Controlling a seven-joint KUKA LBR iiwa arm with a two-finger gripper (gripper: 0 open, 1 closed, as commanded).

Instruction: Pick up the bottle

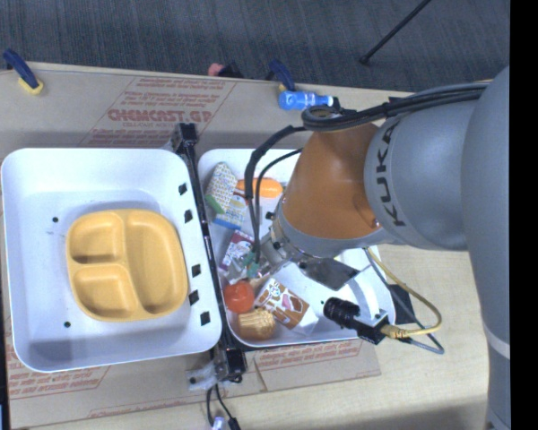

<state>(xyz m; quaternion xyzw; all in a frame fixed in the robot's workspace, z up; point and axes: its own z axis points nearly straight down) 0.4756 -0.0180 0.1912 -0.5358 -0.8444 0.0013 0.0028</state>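
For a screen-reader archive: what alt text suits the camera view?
A grey KUKA arm with an orange band reaches from the right down into the right white bin, covering much of its cluttered packets and food items. The left white bin holds a yellow divided tray.

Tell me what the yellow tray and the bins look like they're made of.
The yellow tray: probably molded plastic, matte, with three rounded compartments formed in one piece. The bins: likely thin white plastic, smooth and slightly glossy, with rounded corners. The material can't be confirmed from above.
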